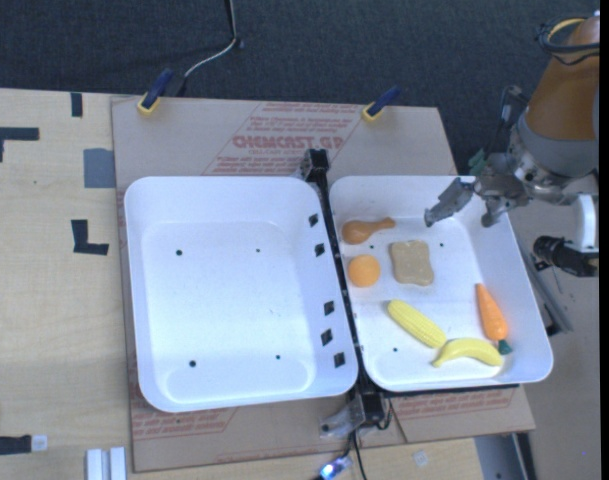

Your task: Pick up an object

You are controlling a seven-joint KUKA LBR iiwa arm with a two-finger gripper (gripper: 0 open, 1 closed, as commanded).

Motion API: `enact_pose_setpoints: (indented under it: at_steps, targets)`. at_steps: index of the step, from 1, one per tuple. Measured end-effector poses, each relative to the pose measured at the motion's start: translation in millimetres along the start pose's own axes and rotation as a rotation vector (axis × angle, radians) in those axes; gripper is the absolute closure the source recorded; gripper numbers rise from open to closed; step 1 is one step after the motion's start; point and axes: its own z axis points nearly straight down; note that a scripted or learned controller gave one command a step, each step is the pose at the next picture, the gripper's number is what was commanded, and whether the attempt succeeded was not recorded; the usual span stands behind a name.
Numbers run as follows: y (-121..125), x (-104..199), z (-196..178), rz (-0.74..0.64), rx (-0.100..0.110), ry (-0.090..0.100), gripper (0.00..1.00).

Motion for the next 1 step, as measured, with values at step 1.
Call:
enact_pose_setpoints:
  at_steps: [1]
  targets:
    - [5.7,68.2,110.0,-0.005,0.010,0.005,0.00]
